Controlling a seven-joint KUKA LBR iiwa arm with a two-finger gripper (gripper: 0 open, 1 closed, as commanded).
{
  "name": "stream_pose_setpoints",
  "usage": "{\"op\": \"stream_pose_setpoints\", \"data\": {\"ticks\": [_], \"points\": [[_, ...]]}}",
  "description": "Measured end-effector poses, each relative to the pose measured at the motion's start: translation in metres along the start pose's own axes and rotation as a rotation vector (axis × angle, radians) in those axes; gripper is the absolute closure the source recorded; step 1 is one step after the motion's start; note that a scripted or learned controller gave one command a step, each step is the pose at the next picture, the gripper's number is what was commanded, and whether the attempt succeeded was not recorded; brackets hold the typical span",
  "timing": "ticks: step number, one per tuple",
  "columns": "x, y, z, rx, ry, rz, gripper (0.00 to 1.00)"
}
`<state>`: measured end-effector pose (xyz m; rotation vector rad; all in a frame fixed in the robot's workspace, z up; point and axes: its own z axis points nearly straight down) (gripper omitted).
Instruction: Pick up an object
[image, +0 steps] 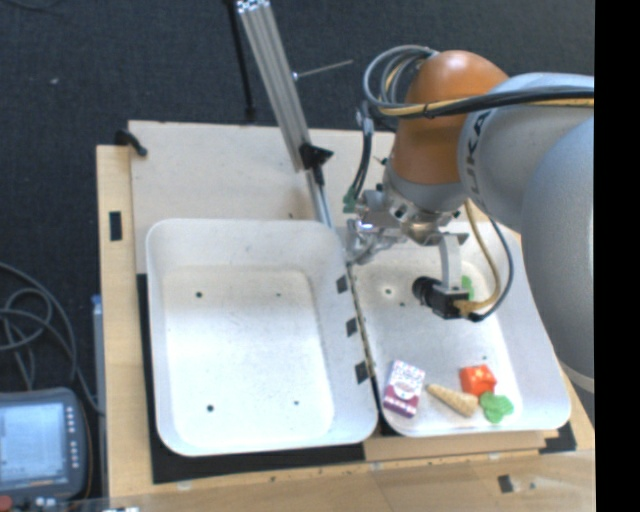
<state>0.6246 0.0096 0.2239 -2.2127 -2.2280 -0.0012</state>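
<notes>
Tool (362, 245) over right bin's (430, 345) 11 o'clock edge; grip state cannot be told. Box (403, 388), cone (453, 399), red block (477, 379), green piece (496, 406) clustered at 6 o'clock.

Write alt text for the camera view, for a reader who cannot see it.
A grey and orange robot arm reaches over the far end of the right bin, whose near end holds a purple box, tan cone, red piece and green piece.

Wooden bench (118, 300) on dark carpet (60, 80)
</notes>
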Motion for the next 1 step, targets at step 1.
{"op": "stream_pose_setpoints", "data": {"ticks": [1], "points": [[0.049,-0.014,-0.0138,0.0,0.001,-0.001,1.0]]}}
